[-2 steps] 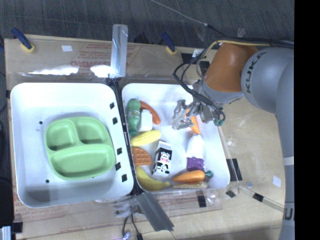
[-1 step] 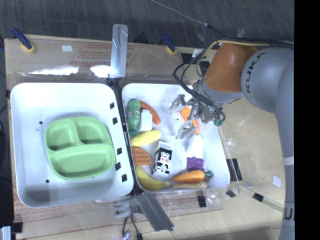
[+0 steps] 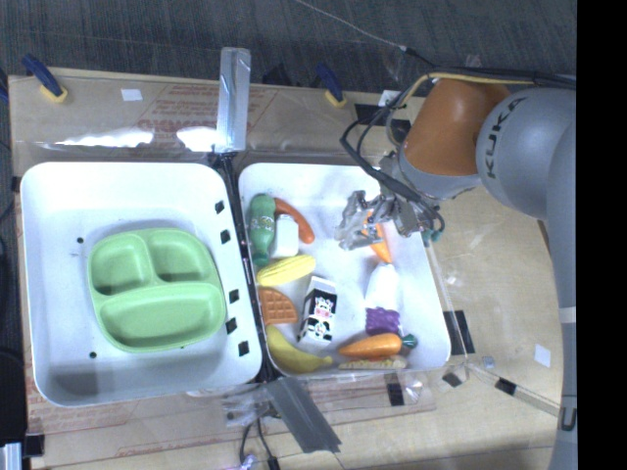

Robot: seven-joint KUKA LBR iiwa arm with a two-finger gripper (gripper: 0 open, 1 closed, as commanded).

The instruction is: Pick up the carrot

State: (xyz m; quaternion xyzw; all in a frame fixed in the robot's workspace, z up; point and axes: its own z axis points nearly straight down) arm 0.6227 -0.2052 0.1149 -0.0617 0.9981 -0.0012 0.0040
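1. The carrot [image 3: 370, 346] is in the right bin [image 3: 294, 179], lying on its side near the bottom right corner. Its fat orange end points left and the green stub points at the bin's right wall. It sits just under a purple thing [image 3: 383, 320] and against the strip of stuff along the bottom edge.

2. That bin is a proper jumble, so I'd guess everything just got tipped in. There's a green vegetable [image 3: 262, 225] up against the left wall, a corn cob [image 3: 285, 269] and a waffle [image 3: 277, 306] below it, a banana [image 3: 296, 354] in the bottom left corner, a small milk carton [image 3: 319, 315] in the middle and a white bottle [image 3: 384, 284] near the right wall.

3. The left bin [image 3: 59, 360] has a green divided plate [image 3: 154, 286] lying flat in the middle.

4. The arm comes in over the top right corner of the right bin, with the orange band above the wrist and the head tipped down and left into the bin.

5. The gripper [image 3: 364, 225] is in the upper right part of the bin, well apart from the carrot. There's something orange [image 3: 380, 249] right by it, but I can't tell what it is or whether it's being held.

6. Honestly can't tell how wide the gripper is set; it's a grey tangle from this angle.

7. My read: the pick hasn't happened, and the carrot's tight neighbours could make it awkward.
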